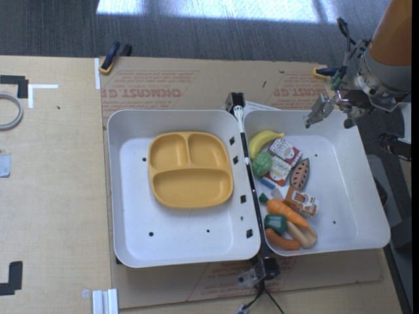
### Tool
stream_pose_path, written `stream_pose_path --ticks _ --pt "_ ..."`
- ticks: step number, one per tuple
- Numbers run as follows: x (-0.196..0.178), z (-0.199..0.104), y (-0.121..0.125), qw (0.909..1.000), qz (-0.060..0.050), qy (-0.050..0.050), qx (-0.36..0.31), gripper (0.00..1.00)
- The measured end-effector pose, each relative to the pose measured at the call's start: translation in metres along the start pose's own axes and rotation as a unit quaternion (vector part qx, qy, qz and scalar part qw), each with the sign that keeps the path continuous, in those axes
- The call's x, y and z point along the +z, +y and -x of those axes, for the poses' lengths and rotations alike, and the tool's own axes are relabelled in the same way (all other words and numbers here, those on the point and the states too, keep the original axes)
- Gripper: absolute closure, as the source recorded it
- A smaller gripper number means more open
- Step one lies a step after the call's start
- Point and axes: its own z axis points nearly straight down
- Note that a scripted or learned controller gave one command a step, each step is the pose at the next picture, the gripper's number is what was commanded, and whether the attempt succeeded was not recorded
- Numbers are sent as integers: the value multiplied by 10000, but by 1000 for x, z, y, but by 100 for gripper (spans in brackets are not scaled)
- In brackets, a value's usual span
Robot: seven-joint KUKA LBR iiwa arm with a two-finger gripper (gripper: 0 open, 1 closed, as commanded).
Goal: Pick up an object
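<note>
And here's the arm (393, 38) reaching in from the right, its pincer (332, 110) hanging above the far edge of the right bin (353, 195), up near the back rim. Are the fingers apart or together? Cannot tell from this angle, but nothing sits between them, so the pick has not happened yet. All of the work is ahead: choose a target, descend, close, lift.

Now the targets. They're heaped along the left side of that right bin, hard against the divider. At the back, a banana (264, 139), its long axis running roughly left to right with a curve, touching a green vegetable (261, 163) just in front. Beside those, a small carton (285, 153) lying tilted, and a brown slice (300, 172) with its long axis running near to far. Further forward, a carrot (288, 212), long axis slanting from back-left to front-right, tip towards the front corner.

Over in the left bin (131, 195), a yellow divided plate (190, 169) lies flat. The pincer stands well apart from the pile; a move left and forward looks needed.
</note>
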Motion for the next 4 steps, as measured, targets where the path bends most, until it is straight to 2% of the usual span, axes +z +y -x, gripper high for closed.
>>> stream_pose_path --ticks 1,2,3,4 --pt "168 -17 8 9999 7 -6 135 0" --pt "194 -9 -55 9999 42 -13 -140 0" --pt "197 -5 -115 9690 24 -8 -2469 0" --pt "185 -4 -112 9694 64 -25 -2453 100"
